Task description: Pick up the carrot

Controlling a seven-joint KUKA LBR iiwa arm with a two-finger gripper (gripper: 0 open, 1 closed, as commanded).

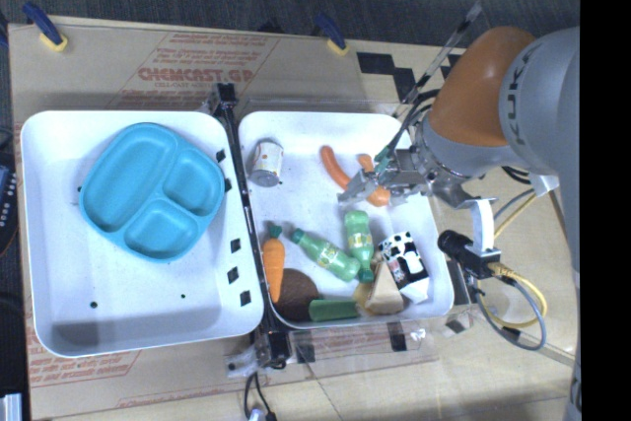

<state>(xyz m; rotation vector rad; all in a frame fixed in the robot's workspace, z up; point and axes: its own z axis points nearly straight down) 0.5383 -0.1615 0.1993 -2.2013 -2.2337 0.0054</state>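
The carrot (273, 266), orange with a green top, lies along the left wall of the right bin (296, 128), pointing toward the front. My gripper (380, 182) is low over the right side of that bin, well to the right of the carrot and farther back. A small orange thing (378, 197) shows right at the gripper's tip, with another orange bit (366, 161) just behind it. I cannot make out whether it is held.
An orange sausage-shaped piece (335, 167) lies left of the gripper. A tin can (266, 162), two green bottles (325, 251), a brown lump (296, 291), a black-and-white box (402, 261) and a tan wedge (385, 296) crowd the right bin. The left bin holds a blue divided plate (153, 189).
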